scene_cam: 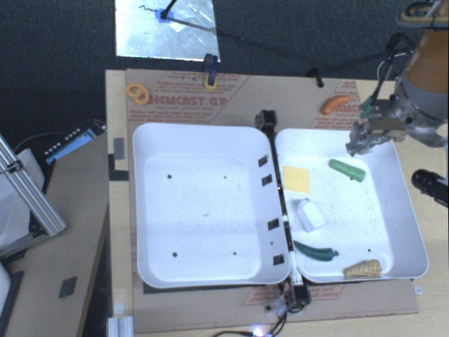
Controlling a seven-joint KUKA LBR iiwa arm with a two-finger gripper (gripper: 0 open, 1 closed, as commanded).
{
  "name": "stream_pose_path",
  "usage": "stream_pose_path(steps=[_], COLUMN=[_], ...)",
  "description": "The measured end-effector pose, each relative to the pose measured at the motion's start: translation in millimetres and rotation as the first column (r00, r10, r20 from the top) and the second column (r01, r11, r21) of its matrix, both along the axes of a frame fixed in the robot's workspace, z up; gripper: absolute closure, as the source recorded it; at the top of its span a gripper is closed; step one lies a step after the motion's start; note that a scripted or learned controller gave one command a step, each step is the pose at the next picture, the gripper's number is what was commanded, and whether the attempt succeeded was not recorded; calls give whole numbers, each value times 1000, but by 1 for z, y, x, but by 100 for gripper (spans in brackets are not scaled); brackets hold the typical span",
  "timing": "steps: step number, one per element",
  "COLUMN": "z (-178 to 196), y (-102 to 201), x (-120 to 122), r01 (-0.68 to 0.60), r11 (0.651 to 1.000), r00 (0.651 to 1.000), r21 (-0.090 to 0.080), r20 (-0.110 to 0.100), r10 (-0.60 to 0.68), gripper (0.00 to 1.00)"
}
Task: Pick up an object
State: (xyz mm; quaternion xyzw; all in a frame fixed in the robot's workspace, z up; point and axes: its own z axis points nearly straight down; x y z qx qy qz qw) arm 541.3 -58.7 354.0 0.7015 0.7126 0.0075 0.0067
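My gripper (359,144) hangs over the far part of the right bin (400,188), just above and behind a light green cylinder-shaped piece (347,169). Nothing shows between its fingertips. In the same bin lie a yellow square (296,179), a white block (310,214), a dark green pepper-like piece (316,251) and a tan cone-like piece (363,268) near the front rim.
The left bin (203,202) sits beside the right one, with black clips along the shared rim. Outside the bins on the cardboard lie an orange sausage-like piece (335,104), an orange ring (137,93) and a yellow-blue clamp (210,72).
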Motion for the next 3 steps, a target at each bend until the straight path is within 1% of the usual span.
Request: stream_pose_path(steps=[1, 2, 3], z=[103, 133, 176], y=[51, 95, 138], x=[-23, -56, -55], r01=[5, 7, 7], r11=[1000, 1000, 1000], r00=[1000, 1000, 1000], r21=[0, 0, 1], r20=[-5, -14, -13], r10=[-5, -7, -7], gripper=[100, 100, 100])
